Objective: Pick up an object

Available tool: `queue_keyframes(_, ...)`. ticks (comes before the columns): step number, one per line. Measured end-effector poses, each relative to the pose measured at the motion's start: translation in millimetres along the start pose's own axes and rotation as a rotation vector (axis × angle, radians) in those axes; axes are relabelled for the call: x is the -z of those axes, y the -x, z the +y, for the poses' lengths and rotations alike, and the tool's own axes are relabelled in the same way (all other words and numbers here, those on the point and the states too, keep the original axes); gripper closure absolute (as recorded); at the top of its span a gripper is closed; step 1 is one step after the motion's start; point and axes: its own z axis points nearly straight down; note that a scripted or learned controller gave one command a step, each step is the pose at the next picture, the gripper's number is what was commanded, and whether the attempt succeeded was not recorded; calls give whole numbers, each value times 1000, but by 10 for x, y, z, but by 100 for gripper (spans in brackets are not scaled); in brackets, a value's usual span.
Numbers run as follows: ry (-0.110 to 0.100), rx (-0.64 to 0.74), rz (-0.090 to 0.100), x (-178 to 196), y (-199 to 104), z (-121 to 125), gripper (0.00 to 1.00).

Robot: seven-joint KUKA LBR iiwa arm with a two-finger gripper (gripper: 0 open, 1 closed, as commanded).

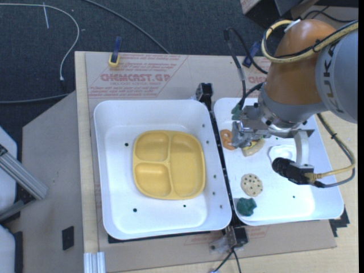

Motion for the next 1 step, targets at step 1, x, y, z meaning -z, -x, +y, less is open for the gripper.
queue_keyframes(1, -3, 0, 0, -196, -531, -61, 100)
